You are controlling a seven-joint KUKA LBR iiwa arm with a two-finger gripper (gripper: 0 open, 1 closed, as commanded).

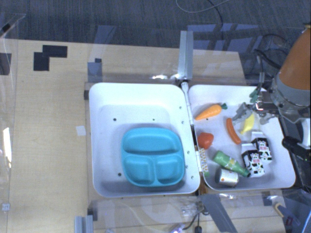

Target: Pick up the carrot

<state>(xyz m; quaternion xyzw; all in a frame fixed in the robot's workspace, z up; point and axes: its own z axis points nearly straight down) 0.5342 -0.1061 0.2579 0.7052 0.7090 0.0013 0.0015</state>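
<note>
- Lying in the upper left part of the right bin [286,178], the carrot [209,111] is seen tilted, its green top pointing toward the upper right.
- The carrot is set apart from all other items and is touched by nothing.
- The gripper [247,111] is seen over the upper right part of the same bin, well to the right of the carrot, with the arm [296,76] reaching in from the right edge.
- Whether the gripper is open or closed cannot be told; nothing is seen gripped.
- A yellow item [248,124] is seen just below the gripper, partly hidden by it.
- An orange sausage [233,130] is laid just left of the yellow item, below and to the right of the carrot.
- A red item [205,140] is placed near the bin's left wall, below the carrot.
- A green bottle [230,162] is laid aslant lower down, with a can [226,177] just below it.
- Two black-and-white cartons [257,157] are placed to the right of the bottle.
- A blue tray [153,155] with three compartments is held in the left bin [112,101].
- The two bins are set side by side on the bench [43,144].
</note>
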